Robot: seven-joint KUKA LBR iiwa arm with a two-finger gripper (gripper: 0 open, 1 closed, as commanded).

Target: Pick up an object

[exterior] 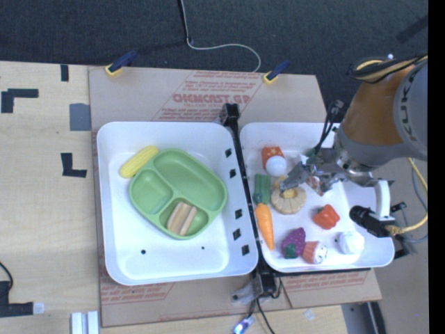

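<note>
While our end effector point(311, 175) hangs over the right bin point(361, 259), we cannot tell its opening or any hold. A cookie point(288, 199) lies just at its seven o'clock, a red pepper point(325, 217) at five. Red print on the cardboard point(208, 96) reads "CHEMGRAT", partly blurred.

Divided plate point(201, 179) in left bin point(111, 207), corn point(138, 161) beside.

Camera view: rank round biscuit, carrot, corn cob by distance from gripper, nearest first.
1. Round biscuit, right bin, just below the gripper.
2. Carrot, right bin's left edge, farther out.
3. Corn cob, left bin, beside the green tray, farthest.
</note>
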